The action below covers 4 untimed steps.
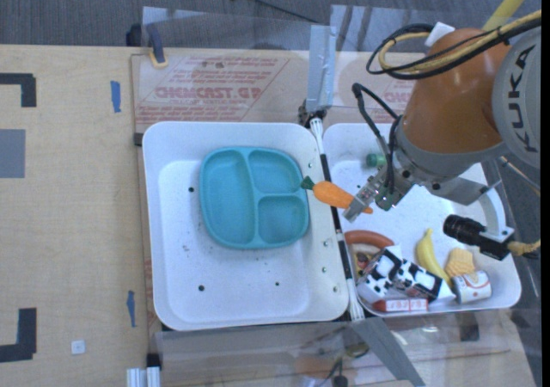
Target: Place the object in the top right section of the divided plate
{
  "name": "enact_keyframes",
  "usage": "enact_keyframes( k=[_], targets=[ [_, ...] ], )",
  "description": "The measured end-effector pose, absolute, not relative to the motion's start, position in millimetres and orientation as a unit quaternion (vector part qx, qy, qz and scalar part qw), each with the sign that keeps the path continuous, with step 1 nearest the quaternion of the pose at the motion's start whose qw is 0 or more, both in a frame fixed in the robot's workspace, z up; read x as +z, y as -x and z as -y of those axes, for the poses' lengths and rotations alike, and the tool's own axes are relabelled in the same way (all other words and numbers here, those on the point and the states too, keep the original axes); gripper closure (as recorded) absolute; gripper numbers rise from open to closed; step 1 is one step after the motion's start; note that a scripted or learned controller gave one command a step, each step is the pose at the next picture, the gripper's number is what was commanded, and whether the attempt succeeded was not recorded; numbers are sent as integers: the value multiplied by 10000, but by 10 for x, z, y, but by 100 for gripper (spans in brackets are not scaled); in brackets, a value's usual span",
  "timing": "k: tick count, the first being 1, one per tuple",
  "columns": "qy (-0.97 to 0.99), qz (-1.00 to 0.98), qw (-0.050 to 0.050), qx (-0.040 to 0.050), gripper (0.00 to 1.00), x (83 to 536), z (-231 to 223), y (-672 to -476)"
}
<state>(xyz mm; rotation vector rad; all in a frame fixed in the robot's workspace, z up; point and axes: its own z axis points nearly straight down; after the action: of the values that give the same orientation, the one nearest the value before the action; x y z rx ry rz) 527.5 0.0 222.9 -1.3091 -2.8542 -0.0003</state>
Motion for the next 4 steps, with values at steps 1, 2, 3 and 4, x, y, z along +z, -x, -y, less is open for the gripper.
enact_keyframes(
  k=[1,2,3,4],
  targets=[
    [3653,9309,5,-3,100,1893,179,-4999],
    [3880,9216,-10,-5,100,2453,-463,-5254],
    [3882,9216,-11,-6,0,2453,-461,-5254],
    [3878,9217,-35,-18,100,2557,-467,-5267]
  ],
)
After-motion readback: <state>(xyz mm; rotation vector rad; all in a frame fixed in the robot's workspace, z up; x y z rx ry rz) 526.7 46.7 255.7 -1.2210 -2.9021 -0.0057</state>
